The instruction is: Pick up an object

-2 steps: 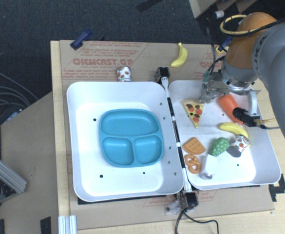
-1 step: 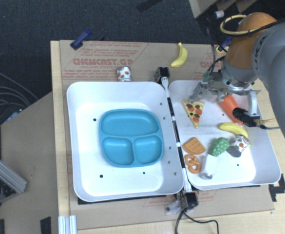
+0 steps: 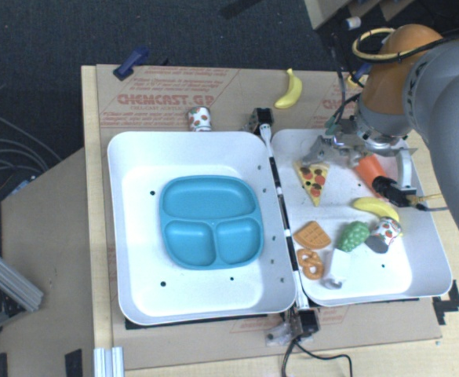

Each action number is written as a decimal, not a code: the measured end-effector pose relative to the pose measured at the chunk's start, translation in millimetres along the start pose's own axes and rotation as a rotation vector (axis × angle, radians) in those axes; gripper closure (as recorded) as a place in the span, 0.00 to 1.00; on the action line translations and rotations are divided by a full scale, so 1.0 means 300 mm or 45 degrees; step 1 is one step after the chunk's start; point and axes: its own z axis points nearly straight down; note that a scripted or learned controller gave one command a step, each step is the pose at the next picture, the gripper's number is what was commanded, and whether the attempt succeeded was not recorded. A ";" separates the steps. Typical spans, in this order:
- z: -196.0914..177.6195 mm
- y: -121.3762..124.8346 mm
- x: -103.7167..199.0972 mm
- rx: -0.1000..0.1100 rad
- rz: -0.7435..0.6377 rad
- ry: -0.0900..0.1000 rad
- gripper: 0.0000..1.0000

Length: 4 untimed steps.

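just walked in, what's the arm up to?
The arm reaches in from the right over the back of the right bin, its gripper low near an orange piece; nothing visibly held. That bin holds a pizza slice, banana, green piece, cracker and pretzel. The left bin holds a blue tray. A second banana lies on the bench.

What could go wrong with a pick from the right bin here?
1. The toys are crowded: the banana, the green toy and a small cup lie close together, so a grab may catch two or knock one aside.
2. The pizza slice, cracker and pretzel lie flat, which probably makes them hard to grip.
3. The carrot sits partly under the arm, so its position is hard to judge.
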 end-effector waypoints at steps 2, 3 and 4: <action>-0.036 0.004 0.003 -0.005 -0.001 -0.001 0.00; 0.000 0.001 0.002 -0.002 0.000 -0.001 0.00; -0.039 0.006 0.004 -0.010 0.000 -0.003 1.00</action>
